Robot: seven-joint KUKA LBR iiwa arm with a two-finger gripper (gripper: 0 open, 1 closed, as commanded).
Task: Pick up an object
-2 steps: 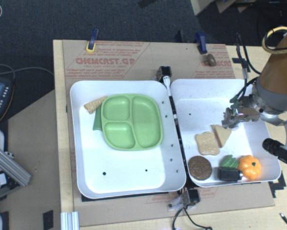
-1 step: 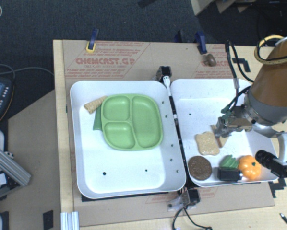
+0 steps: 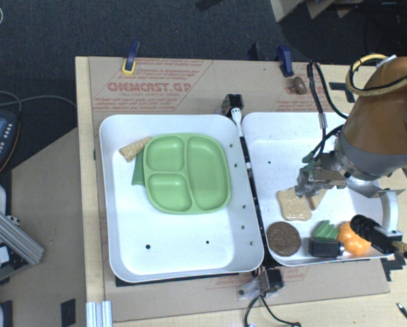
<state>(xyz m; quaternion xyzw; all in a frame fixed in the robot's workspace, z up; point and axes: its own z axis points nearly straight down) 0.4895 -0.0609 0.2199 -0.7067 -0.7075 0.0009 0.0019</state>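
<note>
In the right white bin (image 3: 285, 138), the claw (image 3: 310, 191) hovers over a tan cracker (image 3: 294, 207); grip unclear.

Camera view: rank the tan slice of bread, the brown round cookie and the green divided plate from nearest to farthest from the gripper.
1. Tan slice of bread, right bin, just below the gripper.
2. Brown round cookie, right bin, near its front edge.
3. Green divided plate, left bin, across the divide.
</note>
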